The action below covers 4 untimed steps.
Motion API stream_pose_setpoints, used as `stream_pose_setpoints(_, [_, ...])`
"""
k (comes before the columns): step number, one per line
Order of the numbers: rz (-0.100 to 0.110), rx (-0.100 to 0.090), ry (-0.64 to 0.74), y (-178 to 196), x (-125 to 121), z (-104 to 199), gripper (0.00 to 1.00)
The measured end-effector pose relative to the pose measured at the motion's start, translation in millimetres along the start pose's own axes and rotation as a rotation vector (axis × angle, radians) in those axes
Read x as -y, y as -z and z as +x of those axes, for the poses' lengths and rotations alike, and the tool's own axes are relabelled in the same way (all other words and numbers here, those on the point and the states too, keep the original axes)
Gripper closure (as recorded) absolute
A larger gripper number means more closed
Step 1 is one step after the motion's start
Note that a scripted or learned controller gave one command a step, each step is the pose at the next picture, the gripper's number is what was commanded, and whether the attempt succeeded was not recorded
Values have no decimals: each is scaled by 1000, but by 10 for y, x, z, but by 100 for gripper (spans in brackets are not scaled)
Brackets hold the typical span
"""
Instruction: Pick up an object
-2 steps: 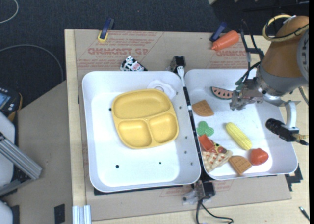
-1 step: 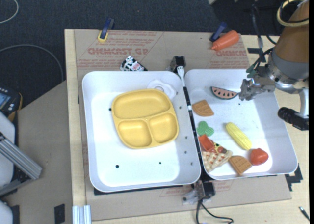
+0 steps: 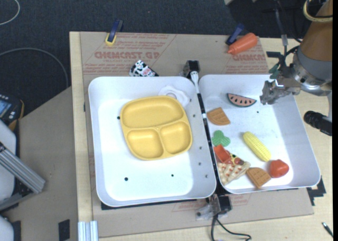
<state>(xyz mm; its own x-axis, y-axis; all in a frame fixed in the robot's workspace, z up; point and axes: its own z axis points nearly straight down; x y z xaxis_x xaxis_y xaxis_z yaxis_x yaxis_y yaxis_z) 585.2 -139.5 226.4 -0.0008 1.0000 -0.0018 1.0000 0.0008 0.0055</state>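
The grey arm [image 3: 316,49] with its orange band reaches in from the right edge of the camera view, its wrist bent downward and leftward, and the dark gripper [image 3: 270,96] hangs at its end, pointing down.

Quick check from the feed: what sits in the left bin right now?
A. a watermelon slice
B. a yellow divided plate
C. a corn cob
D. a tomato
B. The yellow plate with three compartments lies in the left bin; the corn, watermelon slice and tomato all lie in the right bin.
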Motion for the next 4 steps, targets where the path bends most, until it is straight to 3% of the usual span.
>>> stream_pose_setpoints(1, [7,-4,5,-91,-96,595,100])
stream_pose_setpoints(3, [2,-4,7,53,-179,1754,100])
stream_pose_setpoints(4, [3,-1,1,-11,-242,1836,100])
